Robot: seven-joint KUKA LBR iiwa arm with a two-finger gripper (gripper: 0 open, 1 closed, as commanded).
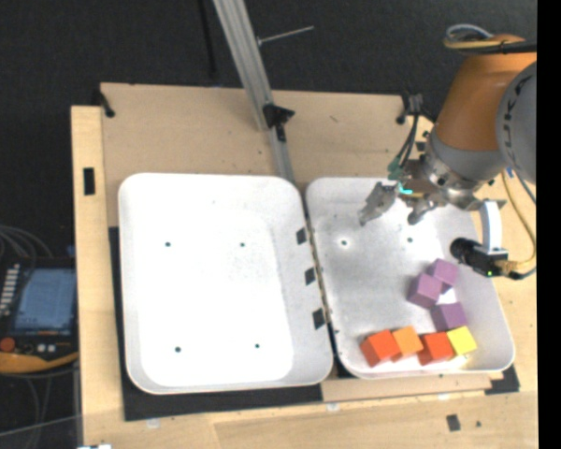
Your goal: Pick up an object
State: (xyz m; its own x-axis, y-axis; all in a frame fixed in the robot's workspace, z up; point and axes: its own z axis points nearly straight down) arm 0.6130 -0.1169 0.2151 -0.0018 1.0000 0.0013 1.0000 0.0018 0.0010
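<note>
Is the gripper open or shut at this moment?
Open: the gripper has its two fingers spread apart above the right bin, with bare bin floor between them and nothing held.

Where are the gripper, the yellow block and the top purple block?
gripper (393,208): camera view, midway between its fingertips.
yellow block (463,341): camera view, middle of its top face.
top purple block (444,273): camera view, middle of its top face.

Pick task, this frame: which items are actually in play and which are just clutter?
In play:
- gripper, fingers spread, nothing between them
- purple blocks
- orange blocks
- red block
- yellow block
- right bin, which holds the blocks

Clutter:
- left bin
- metal pole
- handheld pendant off the bench
</note>
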